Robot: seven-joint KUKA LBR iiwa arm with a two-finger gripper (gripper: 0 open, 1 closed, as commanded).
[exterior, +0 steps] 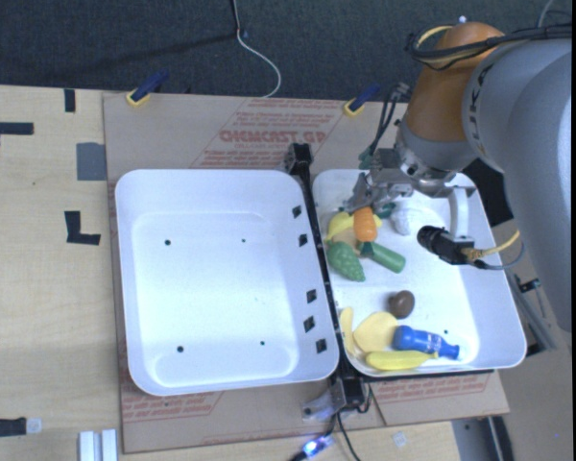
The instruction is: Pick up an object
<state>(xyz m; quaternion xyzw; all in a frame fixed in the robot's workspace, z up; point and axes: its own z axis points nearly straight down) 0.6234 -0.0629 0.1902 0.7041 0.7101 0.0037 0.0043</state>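
Claw [372,200] hangs low over the right bin's [494,301] far-left corner, just above an orange toy carrot [365,225]; whether it is open or closed I cannot tell. Carrot lies among a yellow piece [340,225] and green toys [346,260]; blue bottle [424,341] rests near the front rim.

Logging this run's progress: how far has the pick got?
Done: the gripper is down in the right bin, just above the orange carrot. In hand: nothing visibly held. Left: grasp and lift; the blue bottle and bananas lie untouched.
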